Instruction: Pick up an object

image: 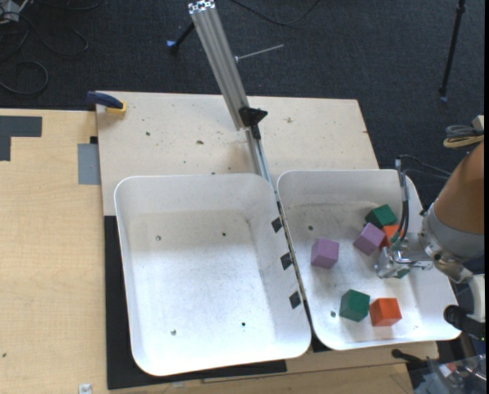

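Jaws first, and it's a tough call: the gripper (395, 263) is down inside the right bin (326, 189), close to its right wall, but the metal parts blur together against the white floor, so whether it is released or clenched cannot be told from the camera view, and nothing can be seen caught in it. Coming in from the right, the grey arm (458, 236) hangs over the bin's right rim. Packed just left of the gripper sits a cluster: a purple cube (369, 239), a dark green cube (383, 216) above it toward the far right corner, and a sliver of orange block (390, 233) wedged between them and the gripper. Further left, near the middle of the bin floor, another purple cube (325, 253) stands alone. Down by the near edge, a green cube (354, 305) and an orange cube (385, 311) sit side by side, just about touching. Over to the left bin (146, 189), white floor with dark specks. Behind both bins, a slanted aluminium rail (224, 68) rises from the wooden bench (171, 130), with a blue and yellow clamp (107, 102) at the bench's far left corner.
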`<action>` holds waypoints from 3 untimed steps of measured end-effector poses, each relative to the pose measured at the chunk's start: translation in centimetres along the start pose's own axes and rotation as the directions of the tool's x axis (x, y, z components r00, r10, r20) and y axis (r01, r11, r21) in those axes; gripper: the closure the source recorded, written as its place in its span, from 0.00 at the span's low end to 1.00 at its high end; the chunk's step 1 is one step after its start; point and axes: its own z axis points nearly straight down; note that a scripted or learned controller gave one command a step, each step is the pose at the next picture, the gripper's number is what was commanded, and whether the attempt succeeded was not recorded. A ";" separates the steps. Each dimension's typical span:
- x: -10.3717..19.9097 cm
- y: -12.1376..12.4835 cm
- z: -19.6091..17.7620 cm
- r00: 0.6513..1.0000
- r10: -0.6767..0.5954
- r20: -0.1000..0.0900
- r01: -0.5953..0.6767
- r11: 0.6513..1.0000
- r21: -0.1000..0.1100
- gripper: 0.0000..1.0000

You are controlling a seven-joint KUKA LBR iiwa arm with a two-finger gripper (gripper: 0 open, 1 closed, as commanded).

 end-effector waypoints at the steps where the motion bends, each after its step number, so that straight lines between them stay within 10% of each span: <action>1: 0.0 -0.5 -6.1 1.000 -0.015 0.001 0.015 1.000 -0.003 1.00; 2: -0.4 0.1 -10.4 1.000 -0.014 0.001 0.014 1.000 -0.001 1.00; 3: 5.5 1.8 -10.8 1.000 -0.019 -0.002 0.019 1.000 0.002 1.00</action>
